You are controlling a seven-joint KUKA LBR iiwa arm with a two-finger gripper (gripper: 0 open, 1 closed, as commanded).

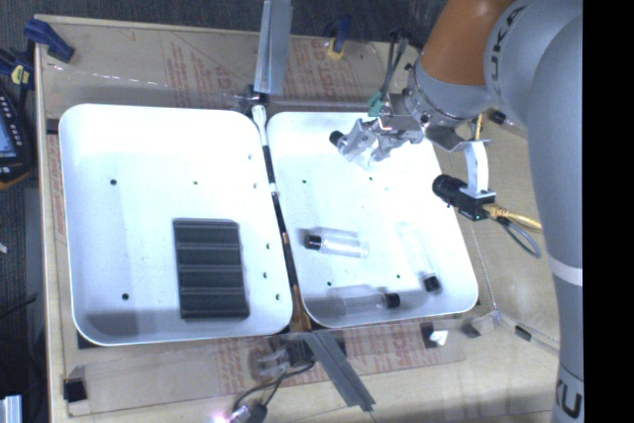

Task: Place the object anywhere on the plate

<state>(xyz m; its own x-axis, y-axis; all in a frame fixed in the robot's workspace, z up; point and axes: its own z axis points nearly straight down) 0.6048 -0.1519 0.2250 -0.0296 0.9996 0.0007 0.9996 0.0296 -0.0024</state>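
A black ridged plate (210,267) lies flat in the lower middle of the left bin (99,144). In the right bin (307,154) a clear vial with a black cap (332,242) lies near the centre. A second clear vial with a dark cap (363,298) rests along that bin's front wall. A faint clear tube with a small black cap (430,283) lies toward the right wall. My gripper (359,142) hangs over the upper part of the right bin, well above and behind the vials, with nothing visibly in it.
A grey metal bar (272,45) stands behind the joint between the two bins. Another grey strip (337,376) lies on the bench in front of them. Blue clamps (48,40) sit at the bench's back-left corner.
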